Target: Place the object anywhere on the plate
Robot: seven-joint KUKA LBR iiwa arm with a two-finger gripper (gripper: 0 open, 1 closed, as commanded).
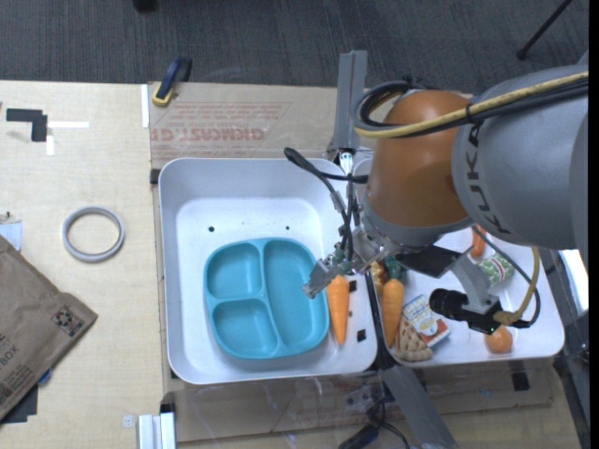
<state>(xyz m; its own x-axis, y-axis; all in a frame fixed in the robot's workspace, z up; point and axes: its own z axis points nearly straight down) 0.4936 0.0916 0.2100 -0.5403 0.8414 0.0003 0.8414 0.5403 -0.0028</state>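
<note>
Tool (329,274), at the right edge of the blue three-compartment plate (264,297), appears clenched on the top of an orange carrot (338,309), though the fingers are partly hidden by cabling. The carrot hangs upright beside the plate's right rim, inside the left white bin (187,251). A second carrot (391,309) lies in the right bin. The grey arm (524,157) reads "KUKA". On the counter, reversed lettering marks a cardboard sheet (241,122); a tape ring (94,233) lies to the left.

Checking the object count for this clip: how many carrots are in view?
2. One carrot lies in the left bin by the blue plate's right edge, under the gripper; another carrot is in the right bin. The arm may hide more.
</note>
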